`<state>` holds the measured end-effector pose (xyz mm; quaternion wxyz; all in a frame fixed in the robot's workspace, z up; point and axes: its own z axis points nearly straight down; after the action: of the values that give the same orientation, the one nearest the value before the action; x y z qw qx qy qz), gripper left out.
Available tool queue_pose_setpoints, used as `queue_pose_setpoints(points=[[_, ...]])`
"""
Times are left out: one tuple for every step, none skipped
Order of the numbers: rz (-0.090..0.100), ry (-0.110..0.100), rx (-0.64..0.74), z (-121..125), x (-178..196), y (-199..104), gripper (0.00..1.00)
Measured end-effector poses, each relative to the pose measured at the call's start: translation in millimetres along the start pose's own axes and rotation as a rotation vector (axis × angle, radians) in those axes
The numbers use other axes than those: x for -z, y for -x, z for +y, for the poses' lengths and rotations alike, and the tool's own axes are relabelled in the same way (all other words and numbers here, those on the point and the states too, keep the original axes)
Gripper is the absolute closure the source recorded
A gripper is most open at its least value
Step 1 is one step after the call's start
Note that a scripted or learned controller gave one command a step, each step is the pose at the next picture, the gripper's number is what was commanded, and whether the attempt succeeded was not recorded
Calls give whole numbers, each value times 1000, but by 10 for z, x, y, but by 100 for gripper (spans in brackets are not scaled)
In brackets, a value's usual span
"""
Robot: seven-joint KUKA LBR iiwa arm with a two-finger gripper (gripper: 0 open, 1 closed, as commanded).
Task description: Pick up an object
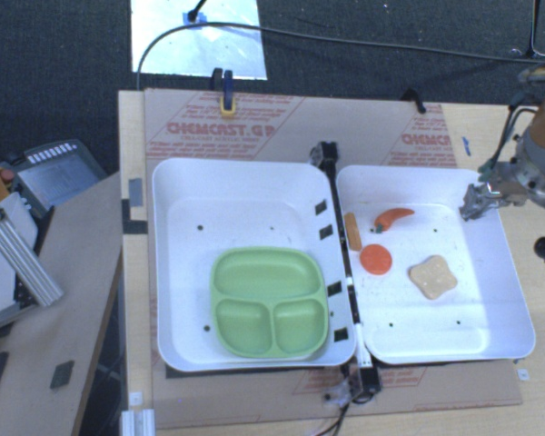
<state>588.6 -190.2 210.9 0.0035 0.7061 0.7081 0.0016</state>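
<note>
The right bin holds several small items. An orange pepper-shaped piece lies near its back. A round red-orange disc sits in front of that, and a beige biscuit-shaped piece lies to the disc's right. A tan stick lies along the bin's left wall. In the left bin sits a green divided plate. My gripper hangs at the right bin's far right rim, apart from all the items, with nothing seen in it.
Both bins rest on a cardboard sheet held by a yellow clamp. A black divider runs between the bins. A grey device and an aluminium rail stand at the left. A cable crosses the back.
</note>
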Motion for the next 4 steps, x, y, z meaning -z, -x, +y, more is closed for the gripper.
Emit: queue_pose_setpoints(points=[[0,0,3,20,527,5,100],[4,-4,6,69,570,-478,100],[4,-6,7,84,447,-1096,100],[5,-5,7,71,500,-1641,100]])
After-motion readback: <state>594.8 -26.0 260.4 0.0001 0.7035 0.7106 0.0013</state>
